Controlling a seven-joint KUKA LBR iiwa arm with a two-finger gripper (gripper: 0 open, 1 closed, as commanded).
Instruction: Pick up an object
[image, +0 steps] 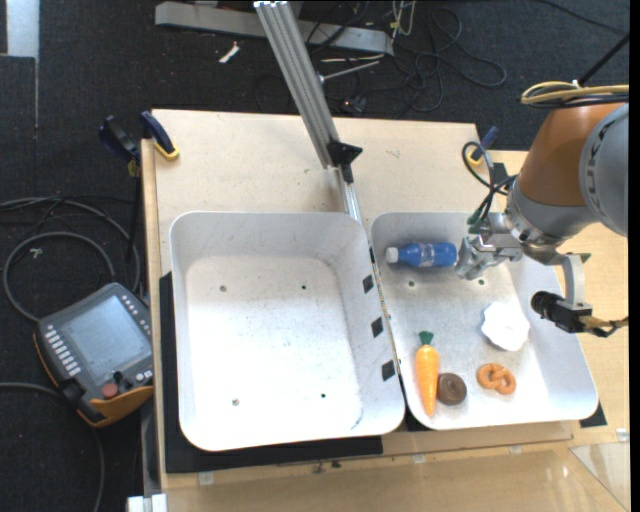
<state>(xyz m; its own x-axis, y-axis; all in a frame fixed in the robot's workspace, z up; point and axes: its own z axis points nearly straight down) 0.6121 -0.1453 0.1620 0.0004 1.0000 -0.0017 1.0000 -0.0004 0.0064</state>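
In the right bin (560, 400) lie a blue bottle with a white cap (423, 255), an orange carrot with a green top (427, 375), a brown round piece (452, 389), an orange pretzel (496, 379) and a white crumpled lump (505, 326). My gripper (474, 262) hangs at the bin's far side, just right of the bottle's end. Nothing shows between its fingers, and their spacing is not clear.
The left bin (200, 240) sits beside the right one. A metal pole (305, 85) slants down to the bins' shared back edge. A clamp (150, 135) sits at the bench's far left corner, and a teach pendant (95, 350) lies left of the bench.
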